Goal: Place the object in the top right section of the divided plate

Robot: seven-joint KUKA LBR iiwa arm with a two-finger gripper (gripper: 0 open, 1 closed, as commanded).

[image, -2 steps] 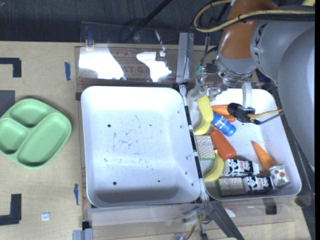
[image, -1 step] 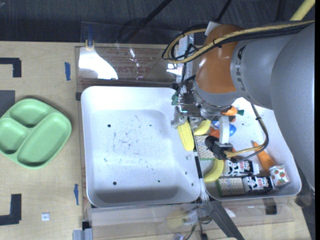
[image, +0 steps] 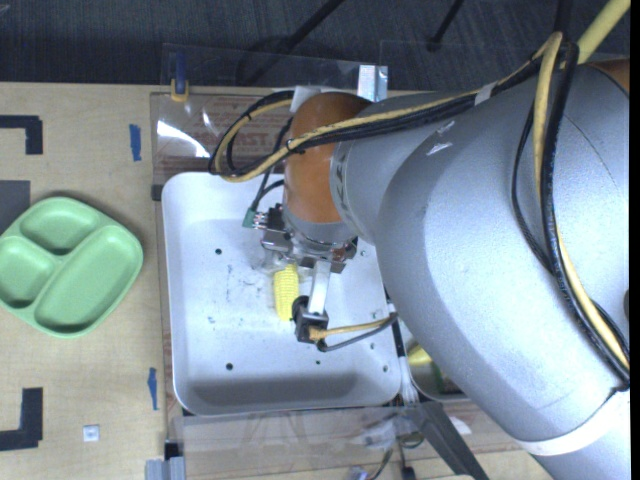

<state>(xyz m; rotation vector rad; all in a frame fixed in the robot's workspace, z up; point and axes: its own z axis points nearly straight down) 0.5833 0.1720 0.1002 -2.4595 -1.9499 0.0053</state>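
The grey arm's two-finger gripper (image: 303,260) hangs low over the middle of the shallow white plastic bin (image: 215,353), seemingly for a pick; wide or closed, I cannot tell; the ridged yellow corn-like piece (image: 285,291) sits right beside it, mid-bin; the green three-section plastic plate (image: 118,268) lies outside the bin's left wall.

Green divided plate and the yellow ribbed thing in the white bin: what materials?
Green divided plate: likely moulded plastic, matte, with smooth rounded walls and even colour. Yellow ribbed object: probably plastic or rubber toy corn, judging by kernel-like bumps; partly hidden.
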